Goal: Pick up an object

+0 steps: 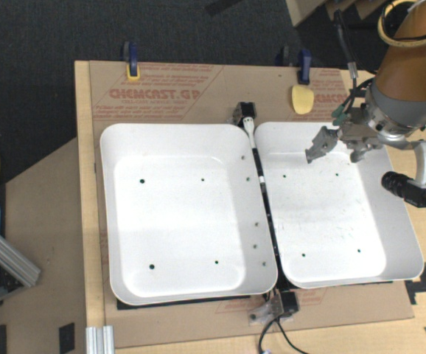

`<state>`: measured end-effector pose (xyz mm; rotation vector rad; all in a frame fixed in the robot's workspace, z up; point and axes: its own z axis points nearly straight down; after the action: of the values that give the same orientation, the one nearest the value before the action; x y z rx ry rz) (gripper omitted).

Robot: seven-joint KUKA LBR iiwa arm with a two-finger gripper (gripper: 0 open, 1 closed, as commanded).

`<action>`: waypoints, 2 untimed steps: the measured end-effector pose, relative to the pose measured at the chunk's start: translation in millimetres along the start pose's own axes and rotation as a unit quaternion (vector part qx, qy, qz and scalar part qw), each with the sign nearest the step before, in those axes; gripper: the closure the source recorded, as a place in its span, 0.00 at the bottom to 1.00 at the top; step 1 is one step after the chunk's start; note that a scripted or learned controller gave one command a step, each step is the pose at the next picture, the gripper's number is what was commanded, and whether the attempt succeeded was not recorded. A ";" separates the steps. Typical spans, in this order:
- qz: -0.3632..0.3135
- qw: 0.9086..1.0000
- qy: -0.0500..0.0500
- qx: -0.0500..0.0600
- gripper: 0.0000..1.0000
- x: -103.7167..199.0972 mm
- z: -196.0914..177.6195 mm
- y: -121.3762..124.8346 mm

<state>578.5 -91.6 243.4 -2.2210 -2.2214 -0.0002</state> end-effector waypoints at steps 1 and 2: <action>0.000 1.000 0.000 -0.002 1.00 0.1 -10.9 0.7; -0.002 1.000 -0.001 -0.008 1.00 47.3 -219.7 9.7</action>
<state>588.2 -44.4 463.0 -2.2260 -2.2336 -0.0168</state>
